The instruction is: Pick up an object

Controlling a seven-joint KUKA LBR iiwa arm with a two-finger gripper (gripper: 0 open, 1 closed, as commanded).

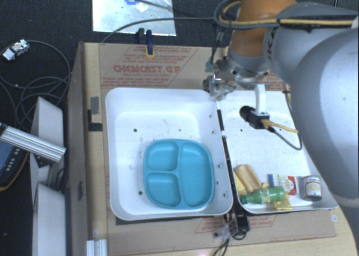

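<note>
The blue divided plate (178,173) lies flat in the left bin (120,137), toward that bin's near edge, and serves here as the landmark. To the plate's right, past the wall the two bins share, the right bin (280,142) holds a cluster of small things along its near edge: a tan roll-shaped item (247,177) closest to the plate, a green bottle (263,195) lying on its side just in front of that, a small flat packet with red and blue print (280,182) beyond them, and a little round can (312,187) farthest from the plate.

The claw (216,87) hangs up and to the right of the plate — over the far end of the shared wall, well apart from the cluster. Whether it is wide or narrow I cannot tell, and nothing shows in its grip. The grey arm (320,81) with its orange band (261,8) looms over the right bin's far side. Both bins sit on the tabletop (146,67).
</note>
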